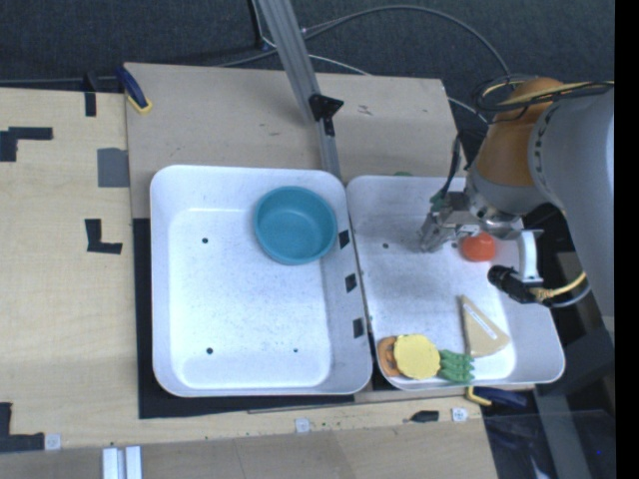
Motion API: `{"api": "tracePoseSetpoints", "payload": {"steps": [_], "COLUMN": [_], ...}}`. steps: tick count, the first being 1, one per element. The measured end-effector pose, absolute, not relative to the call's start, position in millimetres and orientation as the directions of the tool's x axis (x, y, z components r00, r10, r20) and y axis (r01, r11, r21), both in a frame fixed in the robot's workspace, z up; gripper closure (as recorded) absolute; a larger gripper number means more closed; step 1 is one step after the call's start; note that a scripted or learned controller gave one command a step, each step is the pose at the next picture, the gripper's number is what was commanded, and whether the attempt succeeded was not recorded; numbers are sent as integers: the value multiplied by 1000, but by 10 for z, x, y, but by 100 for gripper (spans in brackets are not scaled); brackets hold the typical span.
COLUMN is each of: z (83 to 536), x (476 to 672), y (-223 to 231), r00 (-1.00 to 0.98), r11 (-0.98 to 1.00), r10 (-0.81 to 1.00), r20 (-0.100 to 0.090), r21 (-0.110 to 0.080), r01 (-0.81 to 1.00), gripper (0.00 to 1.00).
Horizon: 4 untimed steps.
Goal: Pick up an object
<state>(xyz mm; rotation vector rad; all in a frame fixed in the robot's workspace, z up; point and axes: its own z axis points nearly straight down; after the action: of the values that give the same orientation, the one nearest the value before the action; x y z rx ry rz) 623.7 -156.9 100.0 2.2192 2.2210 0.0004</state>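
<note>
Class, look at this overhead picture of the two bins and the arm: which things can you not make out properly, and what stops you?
1. Gripper, camera view: small and dark; open or shut cannot be told.
2. Orange object, camera view: partly covered by the wrist; its shape is unclear.
3. Green item, camera view: too small to identify, tucked beside the yellow piece.
4. Right bin: far corner hidden by the arm.

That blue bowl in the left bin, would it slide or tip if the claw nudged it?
The blue bowl looks smooth, probably plastic, so likely light and apt to slide on the white bin. It sits upright and wide, so tipping seems unlikely.
</note>
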Motion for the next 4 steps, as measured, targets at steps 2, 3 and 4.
{"api": "tracePoseSetpoints", "payload": {"steps": [2,3,4], "z": [1916,2042,2083], "x": [6176,6178,6294], "y": [-1462,-1460,-1012], "r00": [-1,0,-4], "r11": [1,0,4], "r10": [1000,1000,1000], "r20": [0,0,1], "r21": [3,0,0], "r01": [1000,1000,1000], "gripper": [100,100,100]}}
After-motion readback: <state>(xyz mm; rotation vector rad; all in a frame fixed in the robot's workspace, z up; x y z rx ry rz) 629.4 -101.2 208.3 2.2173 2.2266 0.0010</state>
